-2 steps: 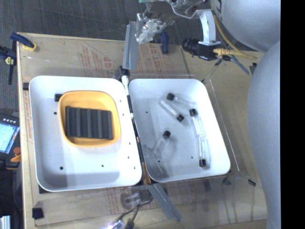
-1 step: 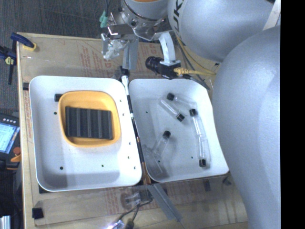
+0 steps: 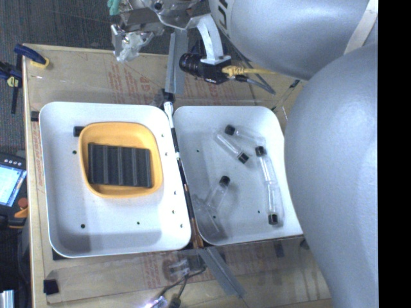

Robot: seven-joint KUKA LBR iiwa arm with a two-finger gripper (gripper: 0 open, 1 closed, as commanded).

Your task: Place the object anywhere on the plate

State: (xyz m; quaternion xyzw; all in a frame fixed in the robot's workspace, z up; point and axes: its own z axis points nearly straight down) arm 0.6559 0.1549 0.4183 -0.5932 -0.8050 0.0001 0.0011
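Tubes (image 3: 232, 145) lie scattered in the right bin (image 3: 282, 146), well below and right of the pincer (image 3: 126, 43), whose grip state I cannot tell.

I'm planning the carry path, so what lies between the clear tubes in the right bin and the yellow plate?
Only the two bin walls, meeting in a ridge between the bins. The tubes lie flat in the right bin; the yellow plate sits in the left bin. The gripper hangs above the bench's far edge, beyond both.

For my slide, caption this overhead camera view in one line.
End effector raised behind the bins; yellow plate in the left bin, clear tubes scattered in the right bin.
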